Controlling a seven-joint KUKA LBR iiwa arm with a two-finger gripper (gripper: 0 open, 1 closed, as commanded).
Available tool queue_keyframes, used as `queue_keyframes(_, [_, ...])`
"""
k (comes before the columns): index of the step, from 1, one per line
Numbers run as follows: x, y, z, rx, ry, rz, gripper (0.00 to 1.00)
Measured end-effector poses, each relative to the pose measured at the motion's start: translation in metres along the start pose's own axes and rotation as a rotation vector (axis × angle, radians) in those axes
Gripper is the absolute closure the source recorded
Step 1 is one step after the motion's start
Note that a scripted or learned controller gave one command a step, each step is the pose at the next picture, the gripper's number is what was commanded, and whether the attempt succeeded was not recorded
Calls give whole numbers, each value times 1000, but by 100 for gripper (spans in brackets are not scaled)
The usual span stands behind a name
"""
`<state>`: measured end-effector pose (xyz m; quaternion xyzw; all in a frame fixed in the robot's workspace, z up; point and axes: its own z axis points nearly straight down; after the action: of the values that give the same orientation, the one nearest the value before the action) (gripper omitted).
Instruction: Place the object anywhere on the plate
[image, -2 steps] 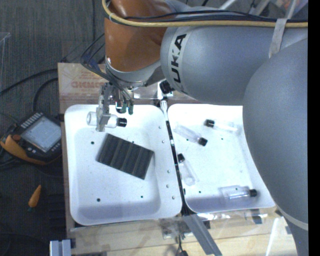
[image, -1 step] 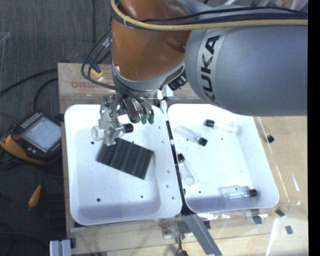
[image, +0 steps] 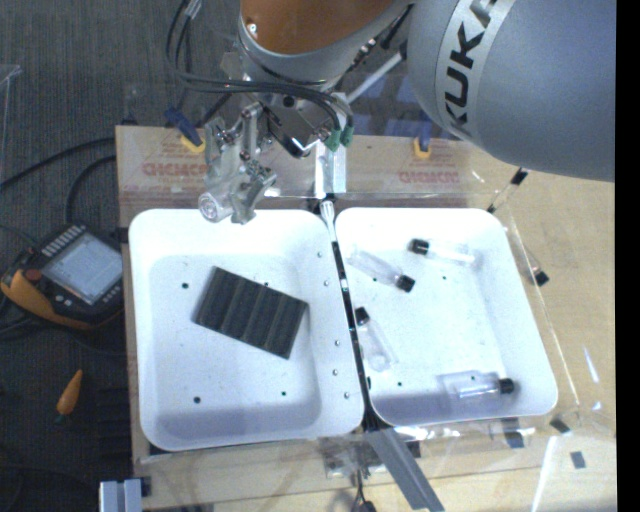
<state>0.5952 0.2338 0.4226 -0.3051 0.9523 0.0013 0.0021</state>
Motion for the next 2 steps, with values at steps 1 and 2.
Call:
queue_keyframes(1, [-45, -32, -9, -3, -2, -625, 100])
queue_keyframes(2, [57, 21, -12, -4, 1, -1030, 100])
